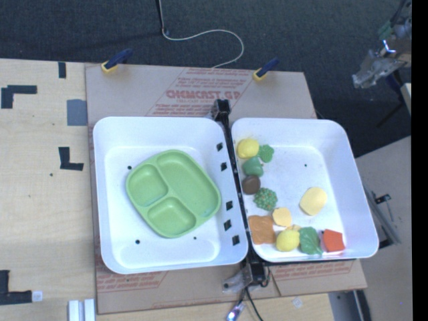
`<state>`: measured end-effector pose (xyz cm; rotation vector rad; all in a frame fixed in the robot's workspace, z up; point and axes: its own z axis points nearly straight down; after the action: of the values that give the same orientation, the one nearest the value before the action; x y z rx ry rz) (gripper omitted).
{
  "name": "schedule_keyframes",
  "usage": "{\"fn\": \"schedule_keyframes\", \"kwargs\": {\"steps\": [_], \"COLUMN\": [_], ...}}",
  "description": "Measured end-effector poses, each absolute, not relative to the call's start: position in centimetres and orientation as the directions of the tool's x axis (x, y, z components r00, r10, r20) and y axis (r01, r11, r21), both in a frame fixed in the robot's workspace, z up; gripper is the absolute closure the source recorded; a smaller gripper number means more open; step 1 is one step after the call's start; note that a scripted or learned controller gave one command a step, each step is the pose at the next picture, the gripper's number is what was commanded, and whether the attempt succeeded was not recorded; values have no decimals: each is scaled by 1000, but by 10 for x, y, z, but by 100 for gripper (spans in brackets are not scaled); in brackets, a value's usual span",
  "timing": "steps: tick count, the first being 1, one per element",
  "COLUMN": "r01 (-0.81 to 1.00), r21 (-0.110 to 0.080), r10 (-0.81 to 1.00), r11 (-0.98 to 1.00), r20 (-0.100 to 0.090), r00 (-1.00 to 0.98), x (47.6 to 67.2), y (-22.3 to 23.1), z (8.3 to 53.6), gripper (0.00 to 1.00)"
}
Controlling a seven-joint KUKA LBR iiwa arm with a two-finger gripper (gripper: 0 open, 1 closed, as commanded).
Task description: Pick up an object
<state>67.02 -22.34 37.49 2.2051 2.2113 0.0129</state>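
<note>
Nearest you, along the front rim of the right bin [354,172], sit an orange block [261,229], a yellow fruit [287,239], a green piece [309,241] and a red cube [333,241]. Both bins rest on a cardboard sheet [194,92] clipped to the pale wooden bench [40,199], with dark carpet [80,12] beyond. Further back you see a lemon-like lump [313,200], a knobbly broccoli [265,198], a brown ball [251,184] and another yellow ball [247,147]. Your left bin [110,246] holds a smooth green tray [172,192] with three compartments, lying flat. At upper right the tool [376,69] hangs well apart from the bins, over the carpet; you cannot tell how far it is open, and nothing shows in it.
</note>
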Motion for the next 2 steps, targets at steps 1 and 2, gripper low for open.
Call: {"fn": "schedule_keyframes", "kwargs": {"steps": [1,2], "r01": [1000,1000], "r21": [9,-8], "r10": [1000,1000], "r11": [10,-5], "r20": [0,1], "r00": [-10,5], "x": [670,582], "y": [-137,-181], "z": [437,384], "gripper": [100,100]}}
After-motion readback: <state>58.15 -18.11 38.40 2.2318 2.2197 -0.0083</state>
